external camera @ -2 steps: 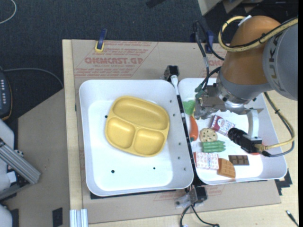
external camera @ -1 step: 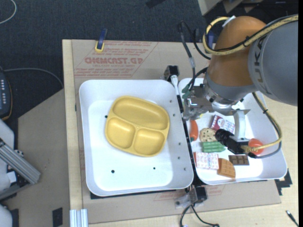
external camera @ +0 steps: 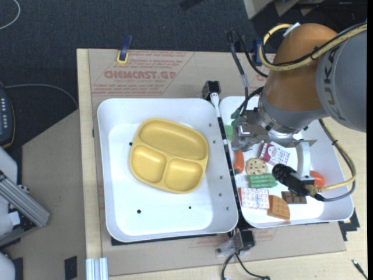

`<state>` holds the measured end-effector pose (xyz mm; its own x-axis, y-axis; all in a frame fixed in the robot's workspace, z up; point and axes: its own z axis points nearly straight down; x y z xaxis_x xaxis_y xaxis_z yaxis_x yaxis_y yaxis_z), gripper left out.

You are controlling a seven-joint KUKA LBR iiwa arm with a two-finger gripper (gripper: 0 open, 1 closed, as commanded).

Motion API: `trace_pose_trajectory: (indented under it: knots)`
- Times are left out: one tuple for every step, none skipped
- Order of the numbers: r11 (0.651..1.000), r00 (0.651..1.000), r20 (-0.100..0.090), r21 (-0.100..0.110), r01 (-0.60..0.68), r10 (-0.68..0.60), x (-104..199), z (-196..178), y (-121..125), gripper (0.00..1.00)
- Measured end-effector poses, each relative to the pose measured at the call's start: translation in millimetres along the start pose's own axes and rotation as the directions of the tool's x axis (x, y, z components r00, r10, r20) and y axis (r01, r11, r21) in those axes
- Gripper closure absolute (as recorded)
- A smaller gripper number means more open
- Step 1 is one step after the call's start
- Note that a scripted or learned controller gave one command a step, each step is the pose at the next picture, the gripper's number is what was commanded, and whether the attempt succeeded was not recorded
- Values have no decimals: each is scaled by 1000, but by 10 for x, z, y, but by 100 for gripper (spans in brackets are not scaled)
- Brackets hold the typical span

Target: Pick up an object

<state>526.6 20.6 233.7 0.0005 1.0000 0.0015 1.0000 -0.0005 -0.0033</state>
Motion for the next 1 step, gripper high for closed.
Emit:
trace_pose_trajectory:
  knots:
    - [1000,1000,0,0,0,0,-41,24,3,100]
